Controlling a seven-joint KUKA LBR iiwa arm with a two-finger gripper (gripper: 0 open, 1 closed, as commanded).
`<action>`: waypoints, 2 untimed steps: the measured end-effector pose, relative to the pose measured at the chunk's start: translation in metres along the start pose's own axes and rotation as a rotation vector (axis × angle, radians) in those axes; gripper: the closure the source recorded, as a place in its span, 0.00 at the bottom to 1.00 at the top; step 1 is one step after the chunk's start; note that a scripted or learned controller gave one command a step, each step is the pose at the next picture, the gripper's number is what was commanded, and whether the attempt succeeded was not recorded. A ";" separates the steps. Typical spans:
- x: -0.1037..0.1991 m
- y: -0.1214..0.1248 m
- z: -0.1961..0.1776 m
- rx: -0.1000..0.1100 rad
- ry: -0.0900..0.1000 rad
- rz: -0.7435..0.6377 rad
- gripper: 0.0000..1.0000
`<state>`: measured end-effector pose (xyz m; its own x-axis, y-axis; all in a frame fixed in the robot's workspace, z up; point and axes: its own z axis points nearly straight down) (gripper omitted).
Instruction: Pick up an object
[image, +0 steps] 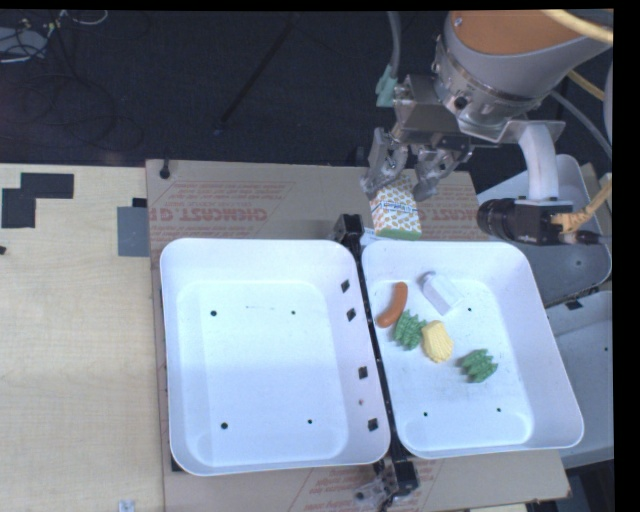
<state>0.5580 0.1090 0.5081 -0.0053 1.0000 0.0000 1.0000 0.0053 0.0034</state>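
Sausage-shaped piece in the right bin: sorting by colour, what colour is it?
Orange-red sausage, clearest in the camera view.

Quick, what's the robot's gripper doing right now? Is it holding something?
Gripper: closed on a small white packet with green and blue print, lifted above the back edge of the right white bin.

One fixed camera looks down at a slant (from fairly high) on both bins and the surface.

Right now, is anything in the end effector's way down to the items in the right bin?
The end effector has a small white-and-green packet at its fingertips, above the right bin's far rim. The sausage and other items lie uncovered.
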 end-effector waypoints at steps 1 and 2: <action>0.043 -0.062 0.039 0.013 -0.001 -0.001 1.00; 0.069 0.051 -0.031 -0.001 -0.001 0.001 1.00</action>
<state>0.6083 0.1782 0.5389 -0.0042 1.0000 -0.0006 1.0000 0.0042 0.0045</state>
